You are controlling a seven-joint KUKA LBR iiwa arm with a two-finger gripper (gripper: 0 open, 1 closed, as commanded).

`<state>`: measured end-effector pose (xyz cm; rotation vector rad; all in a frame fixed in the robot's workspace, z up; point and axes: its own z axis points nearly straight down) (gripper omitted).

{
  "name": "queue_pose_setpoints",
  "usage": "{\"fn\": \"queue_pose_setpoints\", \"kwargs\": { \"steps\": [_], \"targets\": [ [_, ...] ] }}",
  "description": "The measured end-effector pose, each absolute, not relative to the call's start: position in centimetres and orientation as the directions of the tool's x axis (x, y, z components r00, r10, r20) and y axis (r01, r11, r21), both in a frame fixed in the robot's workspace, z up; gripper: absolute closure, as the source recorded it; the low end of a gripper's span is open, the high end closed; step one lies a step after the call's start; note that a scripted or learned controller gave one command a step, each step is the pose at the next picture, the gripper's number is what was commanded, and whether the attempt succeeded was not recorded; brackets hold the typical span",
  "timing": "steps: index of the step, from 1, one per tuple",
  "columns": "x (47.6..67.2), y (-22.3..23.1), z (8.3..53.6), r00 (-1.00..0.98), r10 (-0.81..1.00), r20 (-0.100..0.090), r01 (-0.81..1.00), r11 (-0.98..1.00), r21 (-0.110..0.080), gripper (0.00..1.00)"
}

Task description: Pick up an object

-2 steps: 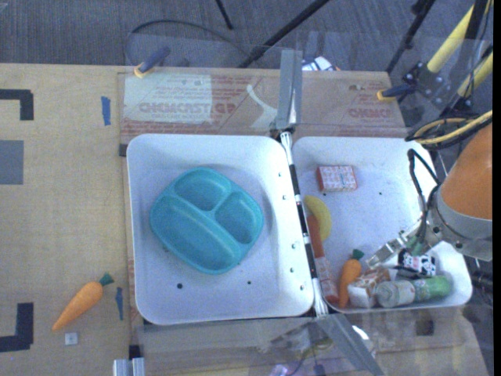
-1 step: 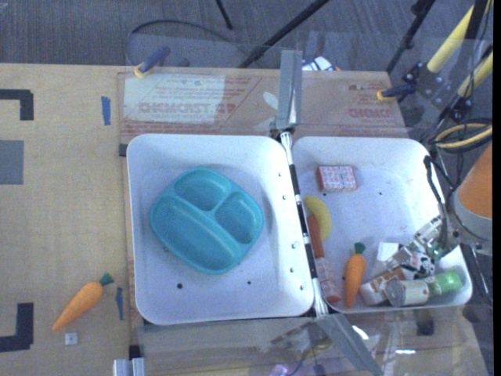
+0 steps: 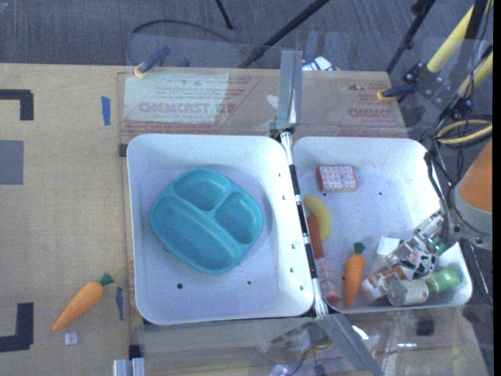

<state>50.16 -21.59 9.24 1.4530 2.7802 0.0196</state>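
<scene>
The gripper (image 3: 423, 249) sits low in the right white bin's (image 3: 391, 163) corner clutter, near a green-capped bottle (image 3: 427, 286) and orange plastic carrot (image 3: 354, 276); nothing is lifted yet, and its grip state is unclear.

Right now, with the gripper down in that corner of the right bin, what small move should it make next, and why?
Probably a short lift straight up to test the grasp. The gripper sits low in the right bin, in a tight pile with a can and a green bottle, and whether it holds anything cannot be told.
</scene>
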Motion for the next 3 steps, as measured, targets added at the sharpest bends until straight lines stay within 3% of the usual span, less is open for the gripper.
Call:
{"fn": "queue_pose_setpoints", "kwargs": {
  "steps": [1,2,3],
  "targets": [
    [48.99,-21.50,9.30,-0.524,0.851,-0.005,0.851,0.524,0.022,0.00],
    [49.34,-21.50,9.44,-0.654,0.756,-0.020,0.756,0.654,0.028,0.00],
    [48.89,-20.76,9.39,-0.596,0.803,-0.021,0.803,0.596,0.020,0.00]
  ]
}}
